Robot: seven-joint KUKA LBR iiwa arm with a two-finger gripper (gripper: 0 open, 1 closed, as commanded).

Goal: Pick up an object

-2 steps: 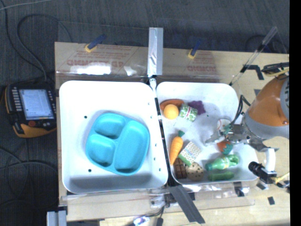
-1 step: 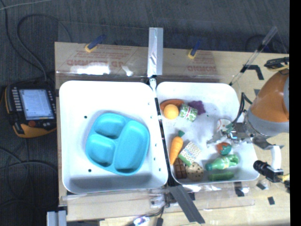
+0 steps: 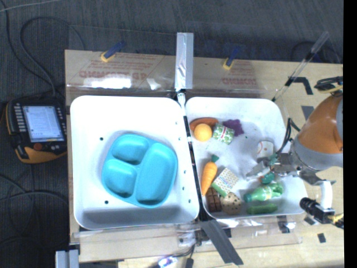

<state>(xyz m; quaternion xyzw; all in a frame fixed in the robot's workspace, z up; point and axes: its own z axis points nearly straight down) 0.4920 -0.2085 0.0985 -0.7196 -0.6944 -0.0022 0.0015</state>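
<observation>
The right bin [image 3: 279,113] is crowded. An orange ball [image 3: 202,132] and a small green-and-white can [image 3: 222,134] with something purple [image 3: 236,127] behind it are seen along the far wall; a carrot [image 3: 208,175] is laid next to the divider, w/ a checkered packet [image 3: 226,179] and a brown cookie-like piece [image 3: 230,203] near the front. A small white cup [image 3: 265,148] is seen just beyond the claw. The left bin [image 3: 89,110] is taken up by a blue divided tray [image 3: 139,169].

The claw [image 3: 266,172] is positioned low in the right bin, reached in from the right on the grey arm [image 3: 321,149]. A green toy vegetable [image 3: 264,194] is lying just in front of it, toward the near wall, apart from the tips as far as can be judged. Whether the claw is spread or pressed together can't be told; the tips are lost in clutter.

Both bins are set on a pale wooden bench [image 3: 312,233]; clear plastic sheeting [image 3: 128,71] is clipped at the back. Dark carpet [image 3: 56,15] w/ cables is seen around, and a handheld control unit [image 3: 36,130] is lying at left.
</observation>
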